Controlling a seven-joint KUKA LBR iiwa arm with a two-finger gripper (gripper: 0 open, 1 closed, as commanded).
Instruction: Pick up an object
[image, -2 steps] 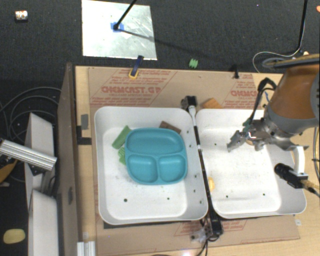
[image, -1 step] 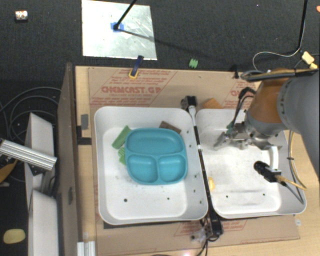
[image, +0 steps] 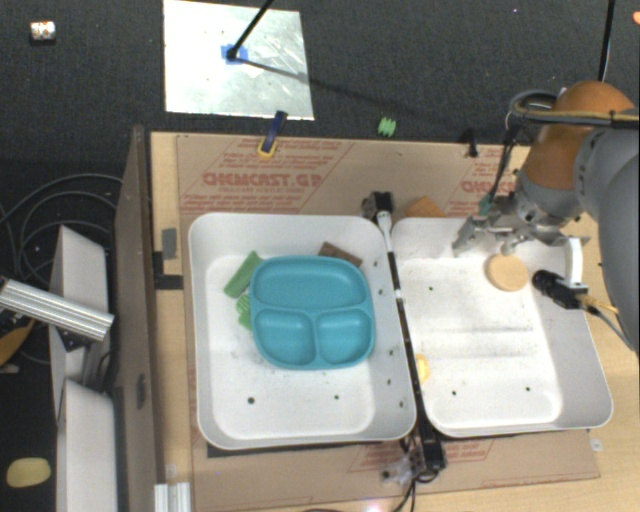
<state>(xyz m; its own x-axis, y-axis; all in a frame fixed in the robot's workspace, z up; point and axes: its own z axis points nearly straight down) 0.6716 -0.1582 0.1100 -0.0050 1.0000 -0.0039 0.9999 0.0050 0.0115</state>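
Note:
A tan round disc lies flat in the right bin, near its far right corner. My gripper hangs over the bin's far edge, just above and slightly left of the disc, open, with nothing between its fingers. In the left bin a blue divided plate lies in the middle. A green piece pokes out from under the plate's left side, and a brown piece shows at its far right corner.
A small yellow thing sits at the right bin's left wall, near the divider. A tan object lies on the bench just beyond the bins. Cardboard walls border the bench's far and left sides.

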